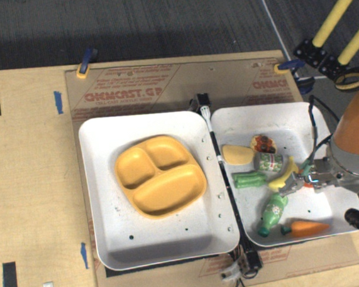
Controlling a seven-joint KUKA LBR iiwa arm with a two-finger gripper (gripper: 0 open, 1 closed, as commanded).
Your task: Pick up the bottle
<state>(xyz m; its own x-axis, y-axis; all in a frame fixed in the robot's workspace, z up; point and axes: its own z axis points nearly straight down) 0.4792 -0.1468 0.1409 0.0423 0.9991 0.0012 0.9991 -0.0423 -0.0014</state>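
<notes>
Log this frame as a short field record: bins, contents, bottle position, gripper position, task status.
left bin: holds a yellow divided tray
right bin: holds a green bottle, carrot, banana, green cylinder, pale yellow wedge, small can
bottle position: lying on its side, near the front of the right bin, left of the carrot
gripper: low in the right bin, beside the banana, just above the bottle
task status: bottle not lifted

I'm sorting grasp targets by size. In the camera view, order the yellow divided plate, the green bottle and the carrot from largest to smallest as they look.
1. yellow divided plate, by far
2. green bottle and carrot: similar length, too close to rank
</notes>
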